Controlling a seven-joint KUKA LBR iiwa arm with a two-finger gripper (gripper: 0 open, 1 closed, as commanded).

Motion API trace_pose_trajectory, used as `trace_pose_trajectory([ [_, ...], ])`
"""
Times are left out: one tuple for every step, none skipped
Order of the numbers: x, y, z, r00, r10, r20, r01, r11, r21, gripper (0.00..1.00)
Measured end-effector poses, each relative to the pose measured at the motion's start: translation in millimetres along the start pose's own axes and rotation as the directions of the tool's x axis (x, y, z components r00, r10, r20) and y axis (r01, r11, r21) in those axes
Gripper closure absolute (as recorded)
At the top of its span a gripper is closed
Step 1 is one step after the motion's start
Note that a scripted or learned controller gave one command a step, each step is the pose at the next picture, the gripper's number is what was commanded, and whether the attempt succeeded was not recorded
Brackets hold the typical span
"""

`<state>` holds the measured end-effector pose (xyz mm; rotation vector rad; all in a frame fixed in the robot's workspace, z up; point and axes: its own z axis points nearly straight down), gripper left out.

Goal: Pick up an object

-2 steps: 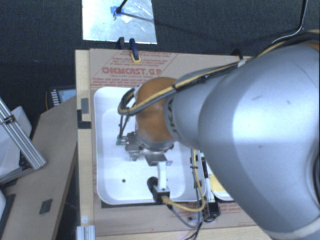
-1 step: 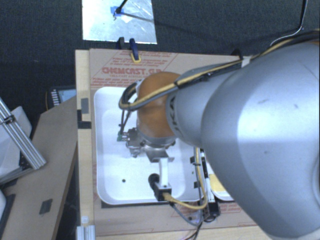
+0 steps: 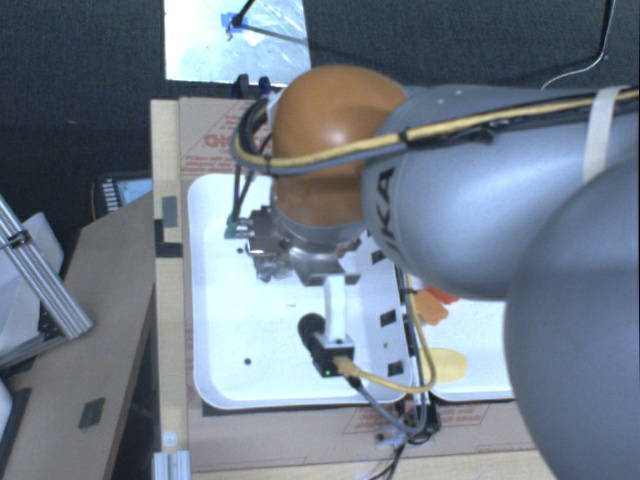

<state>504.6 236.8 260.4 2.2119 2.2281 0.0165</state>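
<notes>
My gripper [image 3: 297, 260] hangs under the orange wrist band [image 3: 325, 138], low over the left white bin [image 3: 215, 298], near the middle of its floor. The big grey arm [image 3: 500, 198] reaches in from the right and hides much of both bins. An orange object [image 3: 436, 305] and a yellow object [image 3: 451, 365] peek out from under the arm, right of the gripper, near the bins' front edge. A tiny dark speck [image 3: 247, 360] lies on the left bin's floor, in front of the gripper and to its left.
Cables [image 3: 385, 388] run from the wrist down over the bin's front rim. The bins rest on a cardboard sheet [image 3: 200, 138]. A metal rail [image 3: 40, 278] and a bench corner stand at the left. A shiny foil sheet [image 3: 235, 23] lies beyond the bins.
</notes>
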Motion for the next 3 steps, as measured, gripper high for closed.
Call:
trace_pose_trajectory([
  [-2, 1, -3, 1.000, 0.003, 0.004, -0.003, 1.000, 0.008, 1.00],
  [-30, 26, -198, 1.000, 0.005, -0.001, -0.005, 1.000, -0.011, 1.00],
  [-24, 45, -280, 1.000, 0.002, 0.002, -0.002, 1.000, -0.003, 1.00],
])
